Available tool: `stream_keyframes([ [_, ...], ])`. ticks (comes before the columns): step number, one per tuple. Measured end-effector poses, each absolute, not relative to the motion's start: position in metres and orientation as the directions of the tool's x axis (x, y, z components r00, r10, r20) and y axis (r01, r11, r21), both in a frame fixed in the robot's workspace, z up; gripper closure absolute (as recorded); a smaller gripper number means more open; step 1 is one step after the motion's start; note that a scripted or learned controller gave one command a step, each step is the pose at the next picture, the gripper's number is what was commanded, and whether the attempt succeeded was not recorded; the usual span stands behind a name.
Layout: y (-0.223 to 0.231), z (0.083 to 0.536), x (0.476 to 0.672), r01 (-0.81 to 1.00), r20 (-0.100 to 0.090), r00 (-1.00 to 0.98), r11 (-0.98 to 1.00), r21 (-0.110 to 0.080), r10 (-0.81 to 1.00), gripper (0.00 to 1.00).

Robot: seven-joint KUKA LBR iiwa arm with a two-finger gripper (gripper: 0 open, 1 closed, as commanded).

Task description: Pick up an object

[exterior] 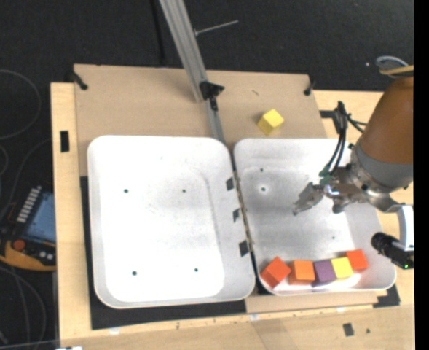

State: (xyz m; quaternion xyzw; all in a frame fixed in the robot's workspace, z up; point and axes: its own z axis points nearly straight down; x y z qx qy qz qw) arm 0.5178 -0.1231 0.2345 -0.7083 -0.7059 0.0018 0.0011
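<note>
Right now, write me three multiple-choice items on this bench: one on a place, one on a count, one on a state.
1. Where does the lone yellow cube lie?
A. in the left bin
B. on the brown board beyond the bins
C. in the right bin

2. How many blocks line the near wall of the right bin?
A. two
B. five
C. eight

3. What does the pincer hold?
A. nothing visible
B. a purple block
C. a yellow cube

Key: B, it sits on the board outside both bins; B, two orange, one purple, one yellow, one more orange; A, it hangs above bare bin floor.
</note>
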Motion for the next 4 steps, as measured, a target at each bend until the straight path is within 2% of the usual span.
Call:
stream_keyframes([
  [1, -0.103, 0.206, 0.486, 1.000, 0.000, 0.004, -0.004, -0.003, 1.000, 0.00],
  [2, -0.112, 0.146, 0.506, 1.000, -0.001, 0.003, -0.003, -0.005, 1.000, 0.00],
  [3, -0.100, 0.095, 0.508, 1.000, -0.003, 0.008, -0.008, 0.002, 1.000, 0.00],
  [4, -0.029, 0.201, 0.564, 1.000, 0.001, -0.009, 0.009, 0.011, 1.000, 0.00],
])
